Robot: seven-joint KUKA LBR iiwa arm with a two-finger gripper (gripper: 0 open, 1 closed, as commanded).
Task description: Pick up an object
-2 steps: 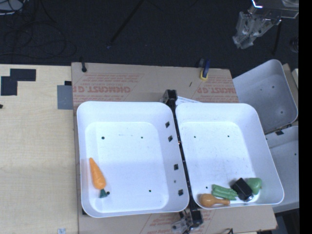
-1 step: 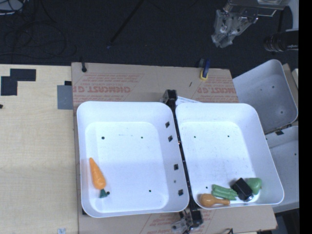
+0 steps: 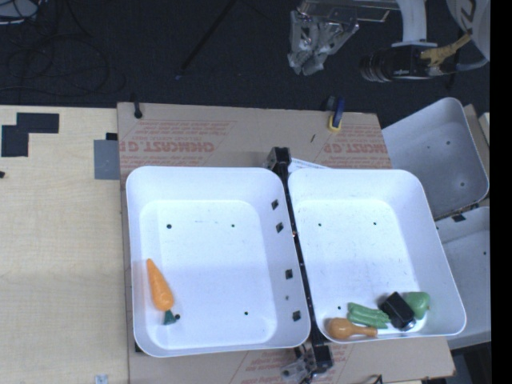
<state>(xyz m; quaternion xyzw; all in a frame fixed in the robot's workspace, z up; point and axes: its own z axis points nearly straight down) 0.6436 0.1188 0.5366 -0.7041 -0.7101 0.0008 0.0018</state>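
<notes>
— Inspector: State the arm's visible finish.
— Assistant: At the top right of the frame, the arm (image 3: 416,14) shows pale grey-white casing with a dark collar below it.
— Inspector: And the tool end?
— Assistant: The gripper (image 3: 310,58), top centre, is bare grey metal, angular, beneath a silvery mounting block.

In the left bin (image 3: 136,238), an orange carrot (image 3: 159,286) with a dark green stub lies at seven o'clock, lengthwise along the left wall, stub toward six. In the right bin (image 3: 438,238), a cluster sits at five o'clock: a tan pear-like piece (image 3: 349,329), a green pod (image 3: 368,315), a black block (image 3: 398,310) and a green piece (image 3: 418,302), packed together near the front wall.
</notes>
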